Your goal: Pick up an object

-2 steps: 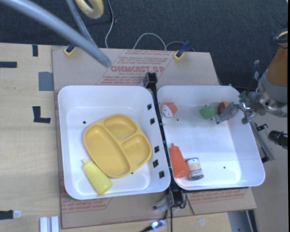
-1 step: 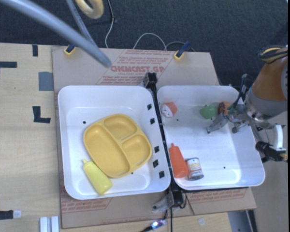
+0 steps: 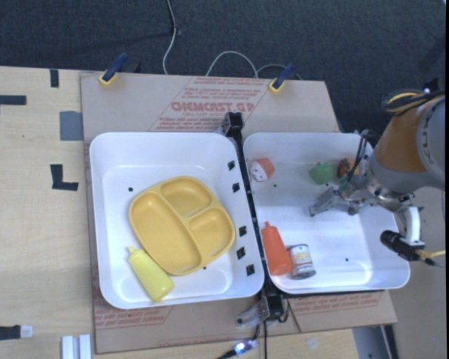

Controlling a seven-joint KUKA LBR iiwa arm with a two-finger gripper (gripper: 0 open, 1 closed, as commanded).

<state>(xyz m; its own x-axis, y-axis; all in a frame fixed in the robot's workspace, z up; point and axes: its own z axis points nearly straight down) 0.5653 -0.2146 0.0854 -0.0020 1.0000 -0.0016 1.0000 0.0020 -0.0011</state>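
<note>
You're at the reaching step: the gripper hangs with fingers spread and nothing between them in the right bin, so next lower onto the green object just beside it.

Right bin: a small green rounded object lies near the far right wall. A small orange-and-white object sits near the divider at the far left. An orange bottle lies on its side by the divider, close to the near edge, with a small labelled can just beside it.

Left bin: a yellow three-compartment plate lies flat in the middle. A yellow bottle lies on its side at the plate's near left edge.
</note>
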